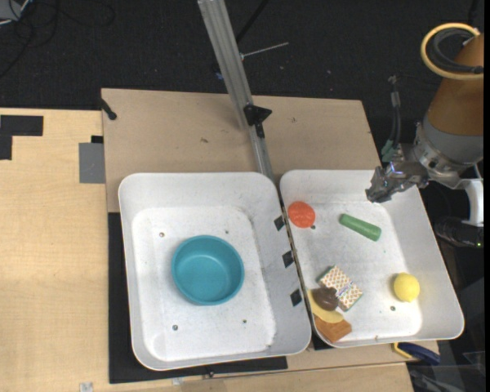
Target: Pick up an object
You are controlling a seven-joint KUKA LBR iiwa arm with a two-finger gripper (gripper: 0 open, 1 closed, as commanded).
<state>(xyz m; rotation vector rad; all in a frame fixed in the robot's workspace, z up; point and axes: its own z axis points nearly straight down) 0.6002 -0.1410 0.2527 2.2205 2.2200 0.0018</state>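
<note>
The right bin (408, 211) holds an orange-red round piece (301, 215) at its left edge, a green cylinder (360, 226) in the middle, a yellow ball (406, 287) near the right wall, and a checkered packet (340, 287) over a brown and orange item (330, 315) at the front. My gripper (384, 185) hangs over the bin's back right part, up and right of the green cylinder, with nothing seen between its fingers.
A teal bowl (208, 269) sits in the left bin (147, 211). A slanted metal rail (233, 64) runs from the back down to the gap between the bins. Black clips (287, 258) line the divider.
</note>
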